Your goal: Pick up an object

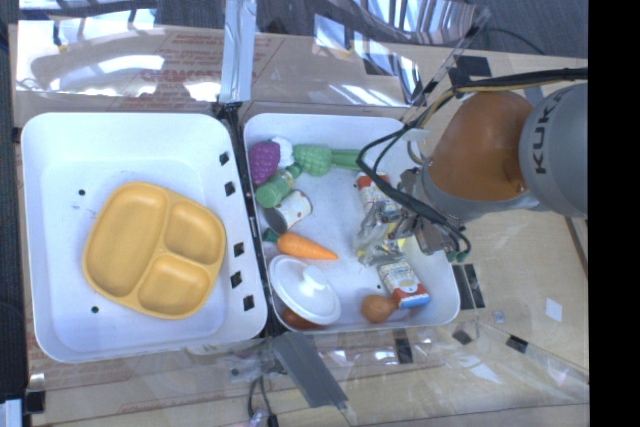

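The right bin holds purple grapes, a green toy vegetable, a small can, a carrot, a white lidded bowl, a brown egg-like item and a small carton. My gripper reaches down into the right side of this bin, just above the carton and right of the carrot. Cables and the wrist crowd it, so its fingers are hard to read. Nothing is plainly seen between them.
The left bin holds a yellow divided plate. A black divider with clips separates the two bins. The arm's orange band hangs over the right bin's right wall. Cardboard and reflective foil lie behind the bins.
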Controlling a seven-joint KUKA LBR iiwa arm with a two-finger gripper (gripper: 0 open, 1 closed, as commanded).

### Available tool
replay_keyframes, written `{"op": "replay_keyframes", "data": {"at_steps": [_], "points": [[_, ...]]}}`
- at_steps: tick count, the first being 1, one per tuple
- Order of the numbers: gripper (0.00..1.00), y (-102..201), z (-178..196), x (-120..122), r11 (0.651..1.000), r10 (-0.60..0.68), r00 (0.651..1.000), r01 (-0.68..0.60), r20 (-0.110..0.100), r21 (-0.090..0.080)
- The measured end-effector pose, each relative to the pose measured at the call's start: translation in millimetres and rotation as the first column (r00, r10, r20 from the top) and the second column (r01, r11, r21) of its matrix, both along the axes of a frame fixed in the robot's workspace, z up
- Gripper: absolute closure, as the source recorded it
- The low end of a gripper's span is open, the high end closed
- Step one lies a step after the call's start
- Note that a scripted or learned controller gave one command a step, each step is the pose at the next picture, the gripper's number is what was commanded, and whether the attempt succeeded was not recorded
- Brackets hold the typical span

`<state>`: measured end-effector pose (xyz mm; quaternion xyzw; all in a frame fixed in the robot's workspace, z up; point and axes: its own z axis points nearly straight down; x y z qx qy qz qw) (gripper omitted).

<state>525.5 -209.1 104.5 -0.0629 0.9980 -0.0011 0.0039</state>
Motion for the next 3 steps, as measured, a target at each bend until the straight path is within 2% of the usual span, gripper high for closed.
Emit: {"op": "replay_keyframes", "data": {"at_steps": [1, 2, 3], "points": [[1.0, -0.9, 106.0, 63.5, 0.993, -0.122, 0.993, 0.122, 0.004, -0.001], [1.0, 72.3, 48.5, 89.1, 0.999, -0.035, 0.999, 0.035, -0.01, 0.004], [1.0, 45.6, 140.6, 133.1, 0.988, 0.152, 0.988, -0.152, -0.001, -0.001]]}}
